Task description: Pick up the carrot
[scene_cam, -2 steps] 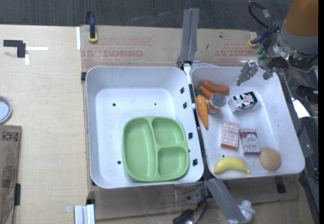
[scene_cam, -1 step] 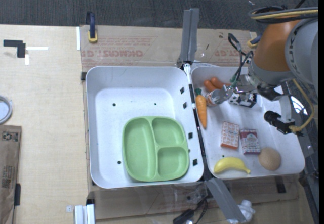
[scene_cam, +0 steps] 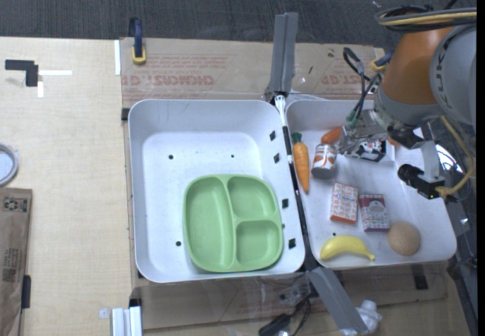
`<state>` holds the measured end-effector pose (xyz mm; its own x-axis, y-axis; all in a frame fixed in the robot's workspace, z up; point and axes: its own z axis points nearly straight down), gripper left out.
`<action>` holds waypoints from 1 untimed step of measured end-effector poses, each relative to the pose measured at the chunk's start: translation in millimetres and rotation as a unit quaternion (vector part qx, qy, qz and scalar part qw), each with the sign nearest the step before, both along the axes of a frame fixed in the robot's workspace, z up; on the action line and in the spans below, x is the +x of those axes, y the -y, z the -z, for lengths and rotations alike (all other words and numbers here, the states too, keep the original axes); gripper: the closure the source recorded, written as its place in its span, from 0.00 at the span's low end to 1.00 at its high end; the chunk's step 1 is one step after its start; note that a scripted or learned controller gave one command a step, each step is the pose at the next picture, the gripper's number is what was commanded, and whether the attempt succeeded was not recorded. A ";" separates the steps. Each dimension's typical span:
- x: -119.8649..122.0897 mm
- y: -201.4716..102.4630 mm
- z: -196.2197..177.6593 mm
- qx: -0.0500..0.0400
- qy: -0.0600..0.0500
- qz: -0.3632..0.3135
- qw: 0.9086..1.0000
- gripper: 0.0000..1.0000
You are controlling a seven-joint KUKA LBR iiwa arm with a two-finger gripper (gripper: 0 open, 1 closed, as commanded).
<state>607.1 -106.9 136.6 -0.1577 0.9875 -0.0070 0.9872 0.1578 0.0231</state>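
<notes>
Right now the carrot (scene_cam: 301, 165) lies alone by the left wall of the right bin (scene_cam: 438, 252), and nothing grips it. So the pick has not begun, I think. The gripper (scene_cam: 362, 142) hangs at about 3 o'clock from the carrot, near a small can (scene_cam: 323, 160). Next it must slide left and go down over the carrot. Wires hide its tip, so I cannot tell how it is set.

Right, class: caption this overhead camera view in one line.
Grey arm's gripper hovers over the right white bin, near the orange carrot.
</notes>
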 end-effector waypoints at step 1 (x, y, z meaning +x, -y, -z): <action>-81.5 -36.8 -54.3 0.002 -0.013 0.057 0.998 1.00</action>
